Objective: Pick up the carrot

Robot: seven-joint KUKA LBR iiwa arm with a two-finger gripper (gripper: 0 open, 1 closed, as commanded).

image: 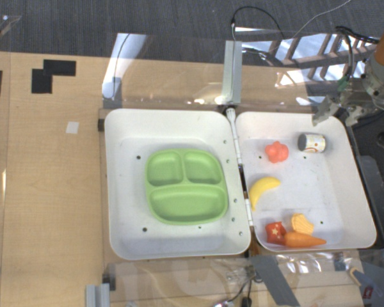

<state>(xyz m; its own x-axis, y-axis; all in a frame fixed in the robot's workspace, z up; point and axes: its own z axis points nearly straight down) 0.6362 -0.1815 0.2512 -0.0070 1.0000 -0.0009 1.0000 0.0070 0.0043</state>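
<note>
Carrot first: the orange tapered plastic carrot (303, 239) lies flat near the front edge of the right shallow white bin (345, 190), well apart from my gripper (336, 109), which hangs over that bin's far right corner. From my gripper the carrot is toward the camera and a bit left, at the opposite end of the same bin. Its pointed tip faces right.

Gripper state: cannot tell, the tip is small and blurred against the bin rim and clutter. Nothing is visibly held.

Touching the carrot on its left is a small red plastic pepper-like piece (275, 233); just behind it sits a yellow-orange ridged toy food piece (301, 222). A yellow plastic banana (262, 188) lies between me and the carrot, further left. A red-orange lumpy toy fruit (277, 151) sits nearer me, to my left. A small white cylinder with a dark end (312, 142) lies on its side, nearest to my gripper, just in front of it.

Left shallow white bin (125, 171) is far to my left and holds a green three-compartment plastic plate (186, 186).

Both bins sit on a light wooden bench (45, 171) with black square markings (51, 73) at its far left. Behind the bench is a dark grey floor (147, 5). A metal frame (313, 53) and black cables (256, 15) lie behind the bins, left of my arm.
</note>
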